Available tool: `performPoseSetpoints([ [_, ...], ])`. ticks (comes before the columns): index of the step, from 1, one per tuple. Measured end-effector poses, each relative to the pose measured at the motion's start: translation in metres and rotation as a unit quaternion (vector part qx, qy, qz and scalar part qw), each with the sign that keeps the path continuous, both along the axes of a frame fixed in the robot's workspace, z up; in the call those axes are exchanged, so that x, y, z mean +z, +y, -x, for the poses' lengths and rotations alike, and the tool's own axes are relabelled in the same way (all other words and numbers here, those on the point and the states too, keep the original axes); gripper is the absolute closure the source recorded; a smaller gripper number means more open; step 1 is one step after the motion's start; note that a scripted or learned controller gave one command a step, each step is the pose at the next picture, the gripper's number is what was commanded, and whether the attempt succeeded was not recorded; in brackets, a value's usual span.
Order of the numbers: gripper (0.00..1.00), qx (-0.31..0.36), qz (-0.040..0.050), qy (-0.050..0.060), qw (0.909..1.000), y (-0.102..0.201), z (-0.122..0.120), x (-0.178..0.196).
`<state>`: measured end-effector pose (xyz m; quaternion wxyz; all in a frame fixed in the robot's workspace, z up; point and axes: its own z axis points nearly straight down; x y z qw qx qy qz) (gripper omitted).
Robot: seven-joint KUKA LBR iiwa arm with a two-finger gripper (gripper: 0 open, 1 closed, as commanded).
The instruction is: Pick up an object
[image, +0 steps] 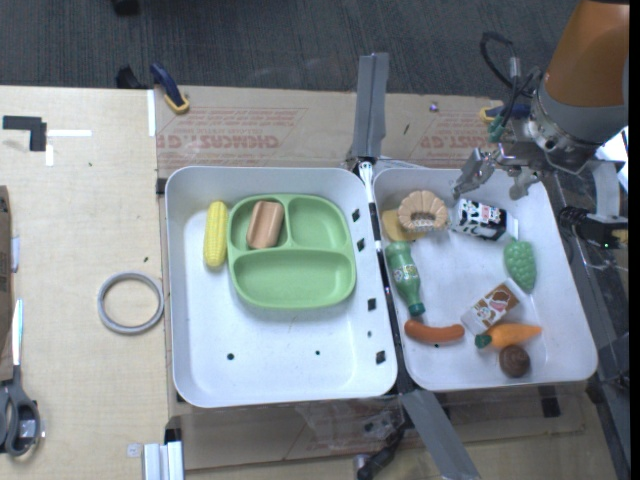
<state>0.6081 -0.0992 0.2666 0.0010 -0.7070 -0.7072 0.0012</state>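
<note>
My gripper (497, 176) hangs over the back edge of the right bin (570, 363), open, with nothing between its fingers. Just below it lies a small black-and-white carton (479, 219). Left of that sits a tan shell-shaped pastry (422, 211). A green bottle (404, 277) lies along the bin's left side. A sausage (435, 333), a brown-and-white packet (492, 308), a carrot (511, 335), a brown ball (515, 361) and a green bunch of grapes (520, 264) fill the front and right.
The left bin (280, 368) holds a green divided plate (292, 251) with a bread roll (264, 224) in one compartment, and a corn cob (215, 234) beside it. A grey ring (130, 301) and scissors (17, 408) lie on the bench at the left.
</note>
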Motion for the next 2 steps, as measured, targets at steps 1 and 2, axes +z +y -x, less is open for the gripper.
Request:
performPoseSetpoints([
  [1,0.0,0.012,-0.0002,0.0,0.9999,-0.062,0.056,-0.091],
  [2,0.0,0.066,0.0003,-0.001,0.9978,-0.111,-0.031,-0.112],
])
